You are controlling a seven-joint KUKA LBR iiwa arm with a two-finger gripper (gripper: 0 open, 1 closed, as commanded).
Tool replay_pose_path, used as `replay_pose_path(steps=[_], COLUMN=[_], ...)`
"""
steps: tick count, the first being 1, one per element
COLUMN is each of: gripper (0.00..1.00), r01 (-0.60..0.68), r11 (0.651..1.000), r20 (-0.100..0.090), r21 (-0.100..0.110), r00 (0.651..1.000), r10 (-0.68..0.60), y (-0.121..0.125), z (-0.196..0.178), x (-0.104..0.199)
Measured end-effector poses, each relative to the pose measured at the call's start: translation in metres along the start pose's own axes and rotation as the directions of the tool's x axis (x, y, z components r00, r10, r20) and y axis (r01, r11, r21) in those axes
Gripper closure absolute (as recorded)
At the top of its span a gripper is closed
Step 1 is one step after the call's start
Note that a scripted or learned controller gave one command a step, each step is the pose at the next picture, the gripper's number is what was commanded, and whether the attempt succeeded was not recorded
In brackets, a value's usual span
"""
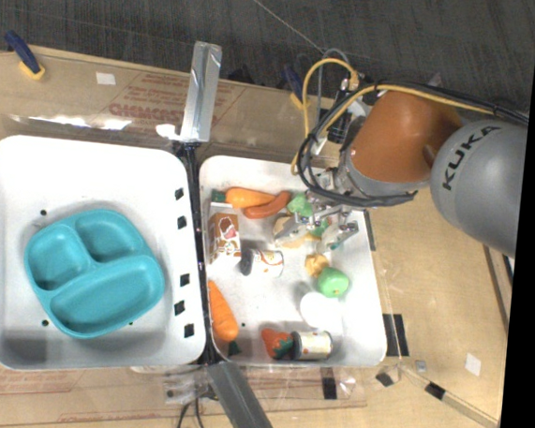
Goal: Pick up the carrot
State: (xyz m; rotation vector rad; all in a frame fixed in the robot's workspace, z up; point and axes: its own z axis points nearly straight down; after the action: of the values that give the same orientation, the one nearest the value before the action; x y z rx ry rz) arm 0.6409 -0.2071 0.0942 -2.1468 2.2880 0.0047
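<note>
We find the tool (pixel 321 225) low over the right bin (pixel 371 308), among clutter that hides how far it is open (so we cannot tell), while the carrot (pixel 221 314) lies well off to its lower left against the bin's left wall.

Bench (pixel 447 301): light wood top, black tape marks nr right edge. Floor (pixel 109 0): dark ribbed mat/carpet beyond bench. Clear plastic sheet (pixel 118 100) w/ red print on far side. Blue clamp (pixel 26 55) top-left corner. Lighting even, overhead.
</note>
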Motion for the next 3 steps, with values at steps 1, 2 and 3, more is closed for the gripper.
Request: replay_pose_path(steps=[1,2,3], gripper=[0.00,0.00,0.00], r01=[-0.046,-0.060,-0.083], r11=[0.999,0.998,0.997], r20=[-0.004,-0.002,-0.003], r21=[-0.001,-0.002,-0.001], r00=[0.999,0.998,0.997], r10=[0.046,0.060,0.083], y=[0.042,0.080,0.005], z=[0.002,0.003,0.002], x=[-0.022,-0.073,-0.081])
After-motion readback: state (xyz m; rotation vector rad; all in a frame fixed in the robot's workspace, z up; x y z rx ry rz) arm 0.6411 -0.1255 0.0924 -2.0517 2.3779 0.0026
